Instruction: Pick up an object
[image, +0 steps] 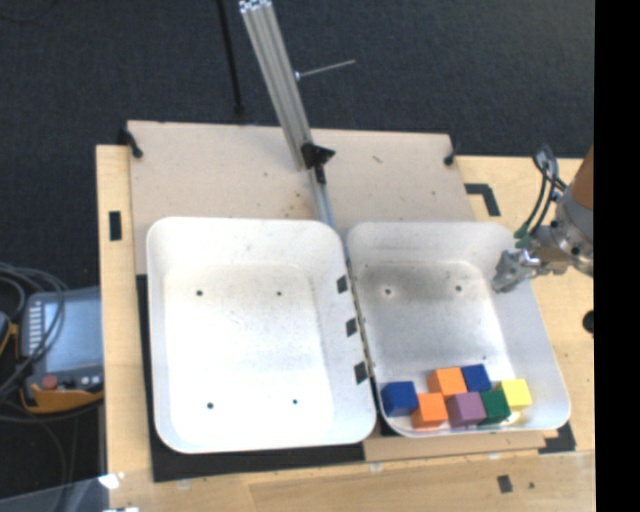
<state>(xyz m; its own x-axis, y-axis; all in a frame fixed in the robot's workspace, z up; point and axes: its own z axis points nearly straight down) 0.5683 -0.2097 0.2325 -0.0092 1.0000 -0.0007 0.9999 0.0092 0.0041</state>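
Gripper (508, 268): sits at the right of the frame, over the upper right rim of the right bin (420, 238). Nothing lies between its fingers. Whether the jaws stand open or closed cannot be told; they are too small and blurred here.

Arm: enters from the right edge, with cables looping above the wrist. It hangs well apart from the blocks, so by my reading the reach toward a target is not yet made.

Blocks: all seven are crowded into the lower right corner of the right bin, touching or nearly touching each other. Likely they sit there because the bin's curved wall gathers whatever slides down.

Candidates: a blue block (399, 397) lies at the left end of the cluster, slightly apart from the rest; a yellow block (516, 392) lies at the right end, just beside the bin wall. Between them are two orange, one purple, one green and one more blue.

Easiest pick, as a judgement: the left blue block, since it has free space on its left side for a finger.

Risk: the tight packing could leave no gap for fingers around the middle blocks.

Left bin (250, 235): holds no blocks, showing scuffed white floor.

Task stage: nothing is lifted yet.
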